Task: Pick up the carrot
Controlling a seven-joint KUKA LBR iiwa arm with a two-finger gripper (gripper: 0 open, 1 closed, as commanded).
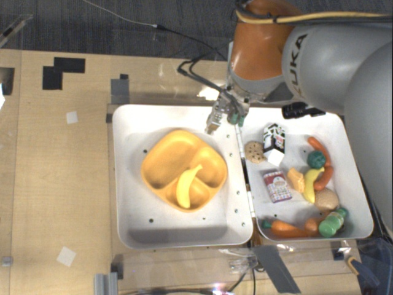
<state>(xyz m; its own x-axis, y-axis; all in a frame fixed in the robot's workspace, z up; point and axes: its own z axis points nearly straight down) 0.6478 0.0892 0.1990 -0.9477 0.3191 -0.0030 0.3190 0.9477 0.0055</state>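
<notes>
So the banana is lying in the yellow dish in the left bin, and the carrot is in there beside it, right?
Not quite. The camera view shows the banana lying in the yellow dish in the left bin, but the carrot is not beside it: it lies in the right bin, along its near edge, among the other toy foods.

Single fixed camera mounted above the bench (55,183), looking down at a slant. Both white bins (126,165) sit side by side mid-frame at moderate range. The arm (331,54) enters from the frame's right
</notes>
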